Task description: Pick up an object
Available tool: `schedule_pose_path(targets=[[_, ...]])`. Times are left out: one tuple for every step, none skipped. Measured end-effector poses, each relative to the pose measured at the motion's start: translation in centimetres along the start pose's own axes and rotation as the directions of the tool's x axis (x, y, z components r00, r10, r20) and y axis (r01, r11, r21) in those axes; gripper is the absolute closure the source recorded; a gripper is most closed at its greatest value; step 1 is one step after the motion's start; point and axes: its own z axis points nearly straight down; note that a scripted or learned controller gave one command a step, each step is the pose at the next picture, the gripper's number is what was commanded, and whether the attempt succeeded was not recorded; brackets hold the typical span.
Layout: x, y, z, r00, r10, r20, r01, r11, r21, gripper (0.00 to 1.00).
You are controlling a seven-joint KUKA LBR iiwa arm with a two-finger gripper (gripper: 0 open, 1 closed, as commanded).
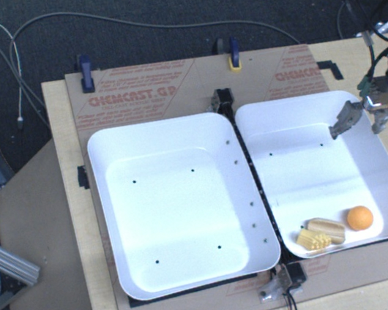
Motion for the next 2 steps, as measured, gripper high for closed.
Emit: schedule_pose_path(targets=[[0.0,0.1,-0.3,1.000,-0.001,0.001,0.001,1.000,-0.005,0.00],[0.5,-0.8,4.8,1.000,-0.001,0.000,0.001,1.000,-0.001,0.00]])
